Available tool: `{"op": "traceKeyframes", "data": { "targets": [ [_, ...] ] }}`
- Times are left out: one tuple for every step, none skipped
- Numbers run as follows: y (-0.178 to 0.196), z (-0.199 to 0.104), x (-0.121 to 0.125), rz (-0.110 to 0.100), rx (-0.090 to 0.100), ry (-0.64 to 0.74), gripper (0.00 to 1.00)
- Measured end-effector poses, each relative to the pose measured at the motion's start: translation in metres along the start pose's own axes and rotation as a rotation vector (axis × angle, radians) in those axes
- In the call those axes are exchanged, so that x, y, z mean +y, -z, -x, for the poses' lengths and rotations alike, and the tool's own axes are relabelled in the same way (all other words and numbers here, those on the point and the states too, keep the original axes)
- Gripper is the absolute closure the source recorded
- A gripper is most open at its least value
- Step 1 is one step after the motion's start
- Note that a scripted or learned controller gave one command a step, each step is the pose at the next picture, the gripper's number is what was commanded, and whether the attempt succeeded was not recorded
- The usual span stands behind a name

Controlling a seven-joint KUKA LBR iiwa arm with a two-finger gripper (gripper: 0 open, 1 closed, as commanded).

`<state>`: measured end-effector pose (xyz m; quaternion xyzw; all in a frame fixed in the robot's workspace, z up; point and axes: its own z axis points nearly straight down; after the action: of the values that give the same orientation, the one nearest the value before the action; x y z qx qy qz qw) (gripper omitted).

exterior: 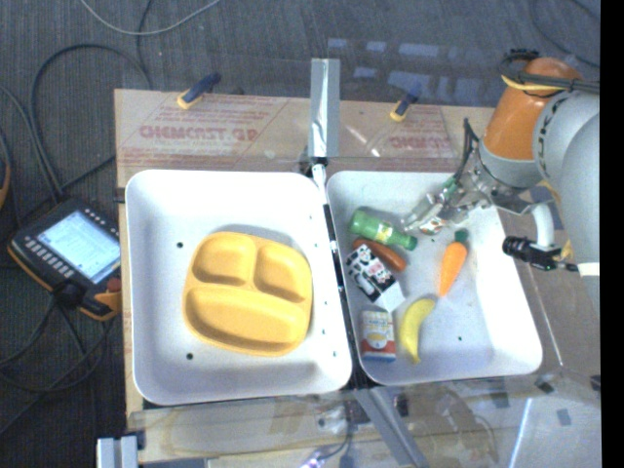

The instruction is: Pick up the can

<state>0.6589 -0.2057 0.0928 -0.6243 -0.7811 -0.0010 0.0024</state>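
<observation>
A: Start at the claw (436, 210). Where is it?

B: Low in the right bin (507, 354), at its far side, just beside the cap end of the green bottle (382, 228). Whether it's released or clenched I cannot tell; the metal parts blur together there. Nothing is visibly between the fingers.

A: And the can (377, 333)?

B: Well nearer the camera than the bottle, against the bin's left wall at the near end. It's lying down, label up, touching or nearly touching the banana (415, 326) on its right. Between the bottle and the can sit a red-brown piece (388, 255) and a black-and-white patterned thing (369, 270).

A: The carrot (449, 266)?

B: Right of the bottle, just below the claw.

A: So what could go wrong?

B: My guess: the claw is at the bottle, not the can, so closing here would catch the wrong thing. Moving across, it could shove the carrot or the patterned thing. At the can, the wall and the banana crowd both sides, so a finger may land on the banana or the rim, and a can on its side can roll out of the pinch.

A: The left bin (156, 261)?

B: Left of the bottle; it carries the yellow tray (250, 293).
</observation>
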Motion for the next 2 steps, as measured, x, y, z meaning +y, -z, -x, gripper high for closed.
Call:
{"op": "traceKeyframes", "data": {
  "targets": [
    [-0.005, -0.009, -0.008, 0.009, -0.012, 0.0, 0.0],
    [0.005, -0.009, -0.007, 0.01, -0.01, 0.001, 1.0]
  ]
}}
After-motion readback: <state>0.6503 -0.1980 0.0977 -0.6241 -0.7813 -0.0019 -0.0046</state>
